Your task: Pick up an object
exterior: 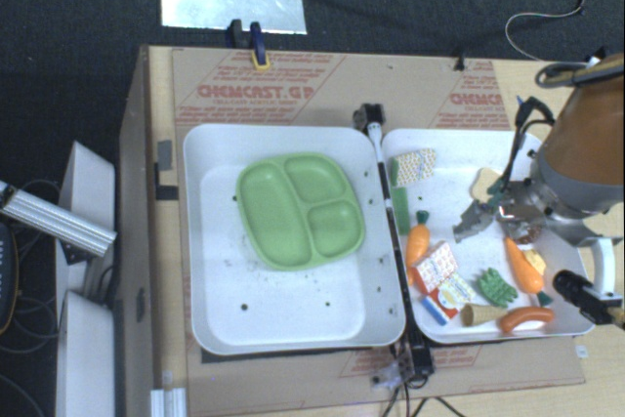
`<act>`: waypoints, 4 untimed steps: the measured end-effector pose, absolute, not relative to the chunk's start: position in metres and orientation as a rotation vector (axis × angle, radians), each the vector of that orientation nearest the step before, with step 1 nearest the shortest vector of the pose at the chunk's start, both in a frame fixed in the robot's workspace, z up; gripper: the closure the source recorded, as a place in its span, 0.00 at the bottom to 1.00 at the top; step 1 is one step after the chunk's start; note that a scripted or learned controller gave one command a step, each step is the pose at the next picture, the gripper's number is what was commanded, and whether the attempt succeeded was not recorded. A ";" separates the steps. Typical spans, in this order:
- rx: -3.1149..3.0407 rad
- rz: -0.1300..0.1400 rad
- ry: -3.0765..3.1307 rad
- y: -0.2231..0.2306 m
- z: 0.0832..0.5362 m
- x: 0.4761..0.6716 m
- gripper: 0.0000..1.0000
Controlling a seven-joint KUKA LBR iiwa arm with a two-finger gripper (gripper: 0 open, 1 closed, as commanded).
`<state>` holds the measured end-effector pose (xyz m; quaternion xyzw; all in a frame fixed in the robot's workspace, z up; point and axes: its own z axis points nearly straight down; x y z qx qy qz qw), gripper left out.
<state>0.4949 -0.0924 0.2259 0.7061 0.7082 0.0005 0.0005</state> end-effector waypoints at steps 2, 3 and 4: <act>2.215 0.004 2.220 -0.105 0.086 0.574 0.00; 2.215 0.005 2.221 -0.105 0.096 0.574 1.00; 2.215 0.005 2.222 -0.105 0.096 0.574 0.00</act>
